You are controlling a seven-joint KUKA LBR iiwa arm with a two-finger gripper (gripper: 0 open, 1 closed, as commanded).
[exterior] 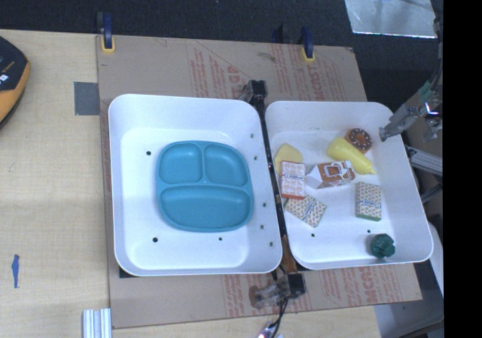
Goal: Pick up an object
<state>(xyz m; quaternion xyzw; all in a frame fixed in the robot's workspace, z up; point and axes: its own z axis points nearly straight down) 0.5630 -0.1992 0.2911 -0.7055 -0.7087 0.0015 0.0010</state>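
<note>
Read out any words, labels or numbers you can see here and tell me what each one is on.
None can be read for certain.
Cardboard sheet: rows of red print, too blurred to read.
Small packets in the right bin: printed labels, too small to read.
Yellow device: dark label, unreadable.

Bright, even overhead light — soft focus, faint shadows, mild glare.

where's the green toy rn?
The green toy sits in the right bin, at its near right corner, just below the checkered block.
</note>
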